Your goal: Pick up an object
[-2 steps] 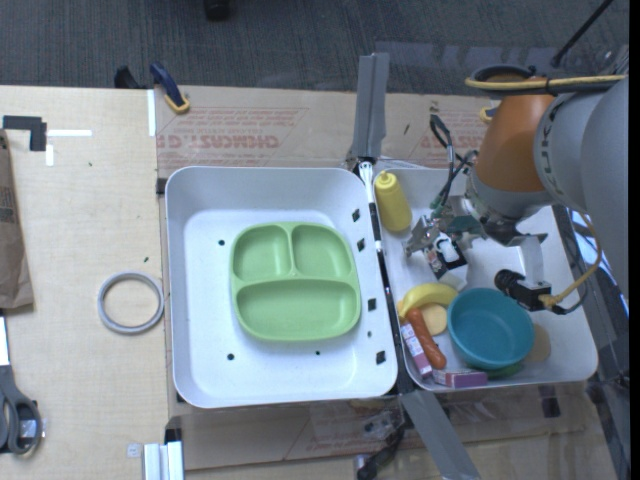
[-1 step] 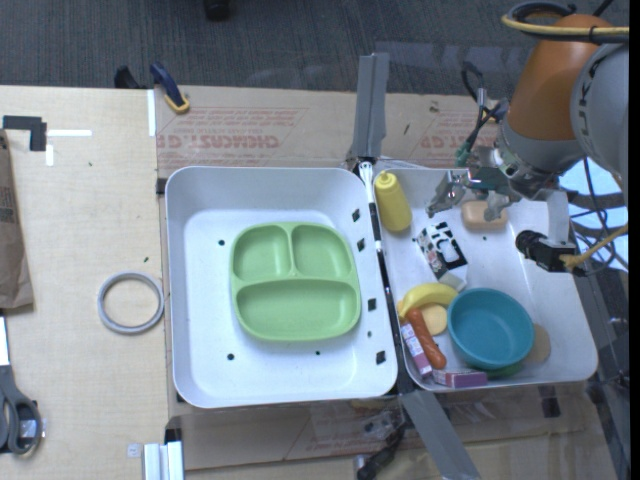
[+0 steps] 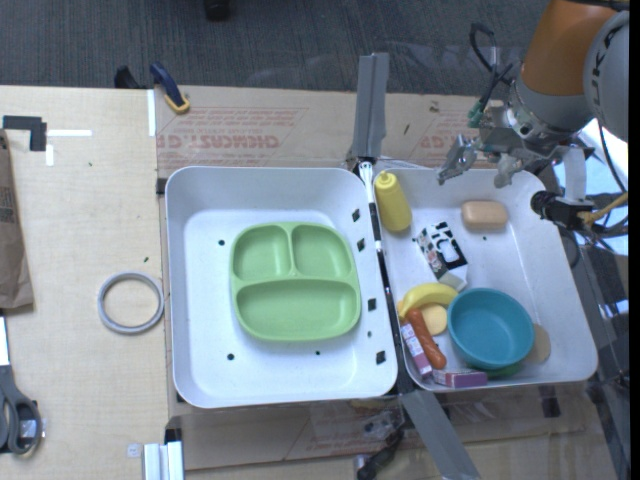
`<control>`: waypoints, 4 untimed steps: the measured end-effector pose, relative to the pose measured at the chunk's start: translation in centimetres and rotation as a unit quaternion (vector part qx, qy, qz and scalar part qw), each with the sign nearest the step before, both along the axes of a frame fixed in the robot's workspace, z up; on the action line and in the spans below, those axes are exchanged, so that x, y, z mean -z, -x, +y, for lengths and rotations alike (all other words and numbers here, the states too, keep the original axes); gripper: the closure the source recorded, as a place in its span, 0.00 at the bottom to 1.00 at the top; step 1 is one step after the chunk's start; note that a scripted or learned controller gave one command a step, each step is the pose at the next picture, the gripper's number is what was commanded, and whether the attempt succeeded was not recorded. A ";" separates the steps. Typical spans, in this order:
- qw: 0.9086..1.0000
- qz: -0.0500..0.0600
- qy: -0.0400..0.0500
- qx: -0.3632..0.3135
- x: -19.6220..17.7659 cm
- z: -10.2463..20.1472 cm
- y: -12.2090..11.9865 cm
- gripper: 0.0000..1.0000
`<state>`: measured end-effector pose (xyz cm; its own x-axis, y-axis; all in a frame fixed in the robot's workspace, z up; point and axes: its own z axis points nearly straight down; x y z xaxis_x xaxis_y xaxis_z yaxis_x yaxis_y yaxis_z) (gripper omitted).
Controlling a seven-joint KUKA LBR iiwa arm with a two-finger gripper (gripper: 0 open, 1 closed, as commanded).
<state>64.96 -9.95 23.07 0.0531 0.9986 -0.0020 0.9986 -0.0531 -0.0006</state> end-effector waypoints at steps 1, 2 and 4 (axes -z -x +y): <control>0.999 0.001 0.000 -0.037 8.1 -1.5 -0.8 0.00; 0.996 0.001 -0.001 0.094 4.0 1.1 5.6 0.00; 0.996 0.000 0.000 0.093 12.9 -0.4 4.2 1.00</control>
<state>60.79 -10.35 10.13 0.2374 0.9714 -0.0011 0.9714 -0.2374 -0.0006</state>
